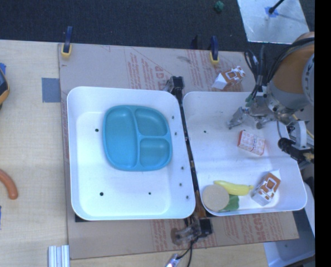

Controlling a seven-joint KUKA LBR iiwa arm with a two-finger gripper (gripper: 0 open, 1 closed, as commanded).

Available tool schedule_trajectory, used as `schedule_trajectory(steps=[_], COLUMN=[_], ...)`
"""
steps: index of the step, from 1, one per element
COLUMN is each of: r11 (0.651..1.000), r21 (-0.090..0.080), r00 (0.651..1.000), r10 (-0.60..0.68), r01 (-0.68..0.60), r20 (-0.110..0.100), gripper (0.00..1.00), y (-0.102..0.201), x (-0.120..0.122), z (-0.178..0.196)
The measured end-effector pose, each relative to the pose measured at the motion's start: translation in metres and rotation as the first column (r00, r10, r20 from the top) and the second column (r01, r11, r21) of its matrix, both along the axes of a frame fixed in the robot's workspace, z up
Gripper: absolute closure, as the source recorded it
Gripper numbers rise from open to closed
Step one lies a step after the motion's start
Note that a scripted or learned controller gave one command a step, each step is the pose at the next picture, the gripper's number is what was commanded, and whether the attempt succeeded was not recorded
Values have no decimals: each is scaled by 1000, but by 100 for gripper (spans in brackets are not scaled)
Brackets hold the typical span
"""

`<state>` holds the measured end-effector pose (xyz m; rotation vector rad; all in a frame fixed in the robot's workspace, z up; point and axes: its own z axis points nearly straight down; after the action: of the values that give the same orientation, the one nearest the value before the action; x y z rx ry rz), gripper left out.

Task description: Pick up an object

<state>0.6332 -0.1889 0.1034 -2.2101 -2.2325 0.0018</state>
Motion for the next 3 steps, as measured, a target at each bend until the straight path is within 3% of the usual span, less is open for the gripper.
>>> schedule_trajectory(steps=[1,2,3], r11=[1000,1000,1000], r21=[0,0,1], r00=[1000,1000,1000], r10=[-8,-3,-6], r01=[8,3,6], r20=[1,-4,-1], gripper=[0,0,0], y=[-9,-5,-2], x=[-34,-28,14], z=[112,-12,-11])
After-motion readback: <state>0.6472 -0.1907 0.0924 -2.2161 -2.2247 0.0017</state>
